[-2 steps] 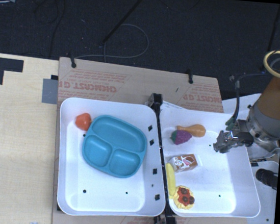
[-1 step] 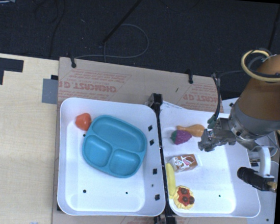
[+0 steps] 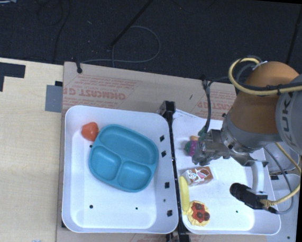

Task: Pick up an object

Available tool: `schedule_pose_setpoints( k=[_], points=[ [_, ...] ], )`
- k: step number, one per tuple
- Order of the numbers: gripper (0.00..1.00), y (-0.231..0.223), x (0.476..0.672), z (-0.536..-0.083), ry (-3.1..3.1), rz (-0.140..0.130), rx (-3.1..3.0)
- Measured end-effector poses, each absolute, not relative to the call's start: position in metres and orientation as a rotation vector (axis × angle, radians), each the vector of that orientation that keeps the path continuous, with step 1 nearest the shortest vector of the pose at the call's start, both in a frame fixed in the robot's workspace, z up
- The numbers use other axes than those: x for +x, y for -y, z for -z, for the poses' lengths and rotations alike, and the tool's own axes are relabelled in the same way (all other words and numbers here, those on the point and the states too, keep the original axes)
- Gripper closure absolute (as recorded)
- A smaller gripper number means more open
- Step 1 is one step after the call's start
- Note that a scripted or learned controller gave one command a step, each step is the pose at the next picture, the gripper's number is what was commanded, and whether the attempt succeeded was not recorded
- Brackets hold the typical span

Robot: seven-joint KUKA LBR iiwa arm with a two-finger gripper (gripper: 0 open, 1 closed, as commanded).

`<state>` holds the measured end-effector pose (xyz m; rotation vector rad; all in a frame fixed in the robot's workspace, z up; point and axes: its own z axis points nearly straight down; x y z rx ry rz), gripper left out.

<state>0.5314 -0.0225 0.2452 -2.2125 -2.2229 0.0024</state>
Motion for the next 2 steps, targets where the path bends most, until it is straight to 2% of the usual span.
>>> schedule_pose_setpoints(
  k=[2],
  points=[
    [1.0,-0.089,0.534,-0.253,2.224,-0.002,-2.213]
  ],
)
